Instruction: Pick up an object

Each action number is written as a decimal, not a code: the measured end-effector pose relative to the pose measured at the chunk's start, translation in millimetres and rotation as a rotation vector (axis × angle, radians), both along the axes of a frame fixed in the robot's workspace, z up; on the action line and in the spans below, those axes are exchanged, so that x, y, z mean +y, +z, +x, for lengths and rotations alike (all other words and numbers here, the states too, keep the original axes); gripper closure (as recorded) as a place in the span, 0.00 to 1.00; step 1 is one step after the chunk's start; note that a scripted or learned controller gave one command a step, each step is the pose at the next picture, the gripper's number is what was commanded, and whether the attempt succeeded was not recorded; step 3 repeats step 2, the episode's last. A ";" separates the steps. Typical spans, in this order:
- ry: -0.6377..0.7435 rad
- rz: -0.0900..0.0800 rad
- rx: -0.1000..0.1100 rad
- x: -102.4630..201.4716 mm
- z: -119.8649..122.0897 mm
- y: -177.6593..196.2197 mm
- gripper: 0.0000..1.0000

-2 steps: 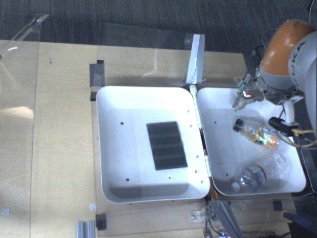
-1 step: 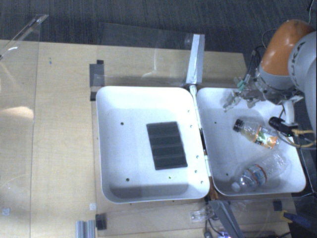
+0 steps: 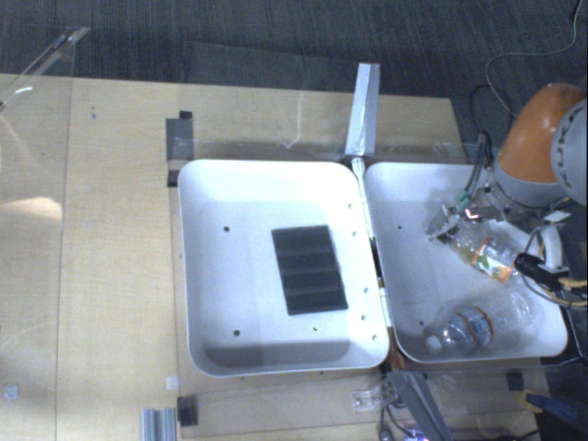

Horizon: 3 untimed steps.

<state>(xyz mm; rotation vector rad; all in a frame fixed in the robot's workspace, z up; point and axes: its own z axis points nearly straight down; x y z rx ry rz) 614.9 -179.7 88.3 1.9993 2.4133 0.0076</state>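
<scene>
Clear crumpled plastic bottle with an orange-and-green label (image 3: 487, 255) lies tilted in the right-hand shallow white bin (image 3: 404, 274), toward that bin's 2 o'clock area, its length running from upper left to lower right. A second clear plastic bottle with a bluish label (image 3: 464, 329) lies on its side near the same bin's 6 o'clock edge, well apart from the first. The grey arm with the orange band (image 3: 542, 145) reaches in from 3 o'clock, and its gripper (image 3: 457, 217) sits low over the upper end of the crumpled bottle, just beside or touching it; whether the fingers are spread or closed cannot be told from this slant, nor whether anything is between them. In the left-hand shallow white bin (image 3: 211, 246), a flat dark grey ribbed rectangular block (image 3: 309, 269) rests close to the centre, turned slightly off square. Both bins sit side by side on a pale wooden bench (image 3: 101, 246), touching along their shared edge
</scene>
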 end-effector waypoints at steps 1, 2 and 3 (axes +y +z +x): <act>0.001 0.000 -0.008 1.2 2.6 11.9 1.00; 0.128 0.000 0.001 56.4 35.1 116.1 1.00; 0.128 0.000 0.001 56.4 35.1 116.1 1.00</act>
